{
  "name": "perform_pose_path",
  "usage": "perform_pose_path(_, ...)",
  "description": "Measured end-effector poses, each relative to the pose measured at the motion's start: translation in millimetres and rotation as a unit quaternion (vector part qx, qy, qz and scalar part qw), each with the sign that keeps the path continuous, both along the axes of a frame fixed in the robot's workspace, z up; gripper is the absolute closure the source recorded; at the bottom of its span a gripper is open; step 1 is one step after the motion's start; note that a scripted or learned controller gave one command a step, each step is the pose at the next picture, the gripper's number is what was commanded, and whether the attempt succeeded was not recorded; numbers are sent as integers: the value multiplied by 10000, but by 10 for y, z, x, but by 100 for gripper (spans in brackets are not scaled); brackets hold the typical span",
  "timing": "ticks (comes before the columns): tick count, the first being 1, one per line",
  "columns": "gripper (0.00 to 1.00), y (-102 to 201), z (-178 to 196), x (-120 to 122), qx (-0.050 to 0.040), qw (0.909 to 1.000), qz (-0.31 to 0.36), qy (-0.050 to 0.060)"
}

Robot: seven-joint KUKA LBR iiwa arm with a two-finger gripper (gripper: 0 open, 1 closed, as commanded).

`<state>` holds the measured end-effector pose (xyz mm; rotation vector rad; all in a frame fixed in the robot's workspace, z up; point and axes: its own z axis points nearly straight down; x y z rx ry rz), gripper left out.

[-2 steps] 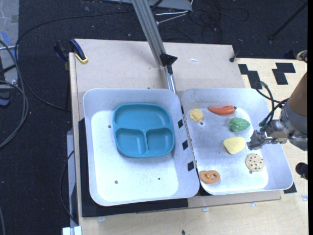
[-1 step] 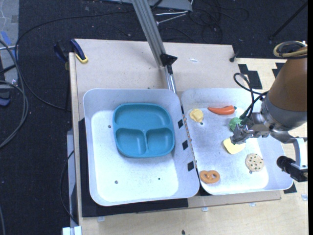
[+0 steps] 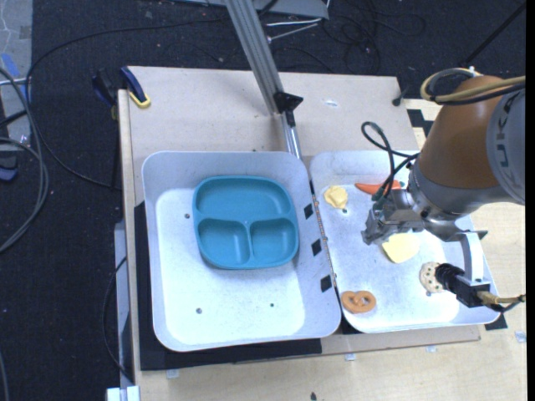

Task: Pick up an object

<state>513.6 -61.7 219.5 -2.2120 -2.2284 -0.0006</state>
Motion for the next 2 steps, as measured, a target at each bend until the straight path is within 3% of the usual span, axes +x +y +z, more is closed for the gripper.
perform_pose_path(2, 100, 1113, 187, 272, 3, 10000, 5, -14)
